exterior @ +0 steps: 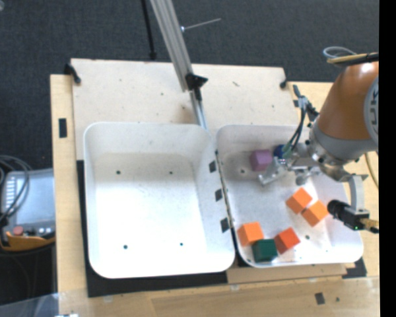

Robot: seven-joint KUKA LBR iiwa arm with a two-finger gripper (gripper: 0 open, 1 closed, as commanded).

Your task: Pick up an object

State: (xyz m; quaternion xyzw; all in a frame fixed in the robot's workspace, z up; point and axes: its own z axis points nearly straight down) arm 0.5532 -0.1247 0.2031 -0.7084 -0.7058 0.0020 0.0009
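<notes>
In the right bin (241, 137) lie a purple block (261, 159), two orange blocks touching each other (299, 200) (315, 212), another orange block (251, 232), a green block (264, 249) and a red-orange block (288, 240). My gripper (272, 174) reaches in from the right and sits low, just below and right of the purple block. Its metal fingers point left toward that block. Nothing shows between them.
The left bin (92, 177) sits beside the right one, sharing a middle wall. A slanted metal post (175, 45) rises behind the bins. The orange-banded arm (350, 111) covers the right bin's far right corner.
</notes>
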